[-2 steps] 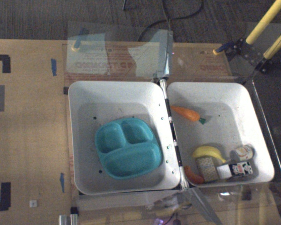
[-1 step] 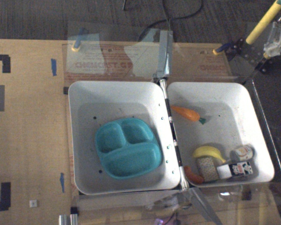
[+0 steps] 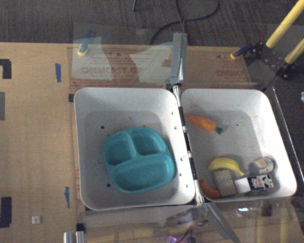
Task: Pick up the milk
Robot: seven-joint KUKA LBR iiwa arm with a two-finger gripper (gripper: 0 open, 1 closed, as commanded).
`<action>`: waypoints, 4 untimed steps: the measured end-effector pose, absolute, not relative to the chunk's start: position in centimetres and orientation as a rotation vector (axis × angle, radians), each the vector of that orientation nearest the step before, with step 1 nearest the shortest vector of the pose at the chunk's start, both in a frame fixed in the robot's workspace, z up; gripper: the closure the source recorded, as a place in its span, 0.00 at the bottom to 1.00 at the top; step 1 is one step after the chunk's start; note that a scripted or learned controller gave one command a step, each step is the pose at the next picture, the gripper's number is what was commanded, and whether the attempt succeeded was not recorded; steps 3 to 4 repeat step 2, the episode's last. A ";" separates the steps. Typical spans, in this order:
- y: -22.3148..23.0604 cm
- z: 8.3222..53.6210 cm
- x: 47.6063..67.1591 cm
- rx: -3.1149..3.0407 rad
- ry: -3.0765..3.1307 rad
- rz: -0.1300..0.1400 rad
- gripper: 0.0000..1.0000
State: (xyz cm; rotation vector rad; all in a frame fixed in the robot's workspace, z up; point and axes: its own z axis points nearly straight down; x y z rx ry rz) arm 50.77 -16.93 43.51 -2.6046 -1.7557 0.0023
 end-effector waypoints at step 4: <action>-21.0 43.5 57.1 -2.653 -1.687 0.000 0.00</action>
